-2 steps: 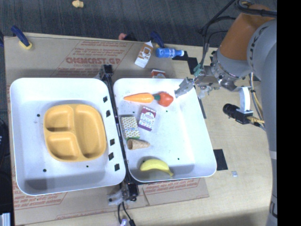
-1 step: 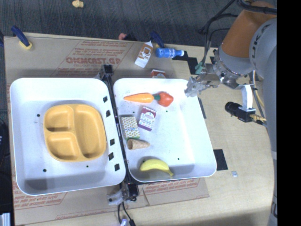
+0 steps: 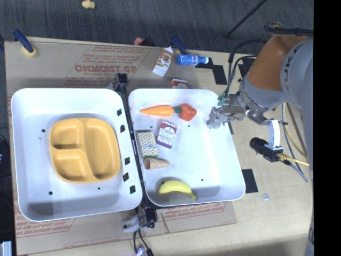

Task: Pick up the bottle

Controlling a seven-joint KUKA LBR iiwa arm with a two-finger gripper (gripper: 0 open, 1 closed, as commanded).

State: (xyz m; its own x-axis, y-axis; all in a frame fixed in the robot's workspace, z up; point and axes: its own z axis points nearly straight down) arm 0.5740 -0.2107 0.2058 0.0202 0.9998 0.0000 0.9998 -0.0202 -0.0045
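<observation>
One bottle (image 3: pixel 191 60): blue, lying on its side on the worktop (image 3: pixel 277 196), beyond the right bin (image 3: pixel 226 164).
Handling: likely light, stiff, slick plastic; may roll.
Hold: across mid-body.
Claw (image 3: pixel 214 118): above the bin's right rim; open or closed, cannot tell.

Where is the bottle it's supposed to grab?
The blue bottle lies on its side on the bench, outside both bins, just beyond the right bin's far edge, beside a small carton.
</observation>
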